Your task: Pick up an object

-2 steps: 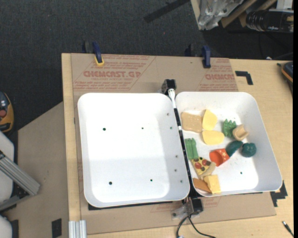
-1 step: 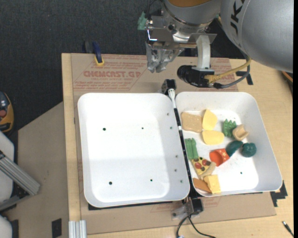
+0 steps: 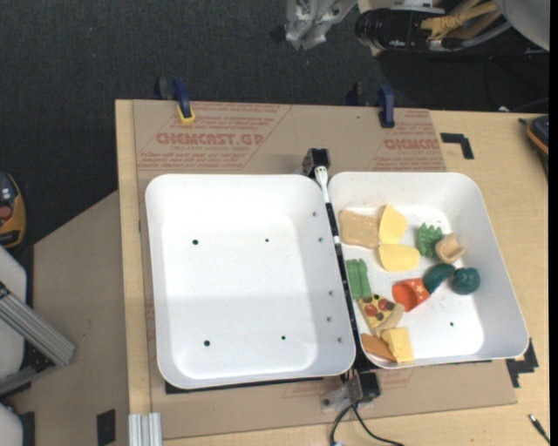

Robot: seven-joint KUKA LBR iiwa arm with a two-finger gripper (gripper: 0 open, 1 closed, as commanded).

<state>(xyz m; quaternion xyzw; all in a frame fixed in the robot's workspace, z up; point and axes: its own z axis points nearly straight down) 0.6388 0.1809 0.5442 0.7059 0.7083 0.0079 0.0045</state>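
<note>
While the arm waits clear of the bench | right bin (image 3: 488, 335): toy foods crowded left of centre, graspable, e.g. yellow wedge (image 3: 393, 224), green ball (image 3: 466, 280) | left bin (image 3: 174, 261): drop space | pincer (image 3: 312, 22): top edge, state cannot be told

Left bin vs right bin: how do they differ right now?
Contents: the right bin holds a cluster of toy food pieces, such as a green stick and a red piece; the left bin shows bare white floor with four small dark dots. Position: the left bin reaches nearer the camera, the right bin sits slightly farther back. Shared: both are shallow, white, round-cornered, side by side.
</note>
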